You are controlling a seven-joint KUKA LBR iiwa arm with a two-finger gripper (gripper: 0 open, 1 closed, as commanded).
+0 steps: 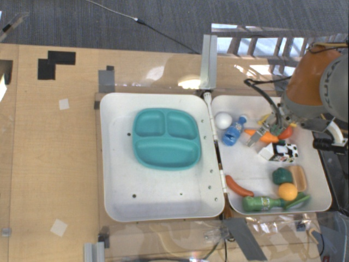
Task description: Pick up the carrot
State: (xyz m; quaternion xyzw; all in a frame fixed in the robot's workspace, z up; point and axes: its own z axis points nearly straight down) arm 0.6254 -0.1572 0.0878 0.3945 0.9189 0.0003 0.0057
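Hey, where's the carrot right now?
In the camera view the carrot lies in the right bin, near its upper middle, right at the gripper, between the blue bottle and the black-and-white cow toy.

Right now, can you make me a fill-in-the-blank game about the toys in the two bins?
1. The teal plate lies in the ____ bin of the two.
2. The gripper is right at the orange ____.
3. The white ball lies beside a bottle coloured ____.
4. The green bottle lies near the right bin's ____ edge.

Missing words: left; carrot; blue; front
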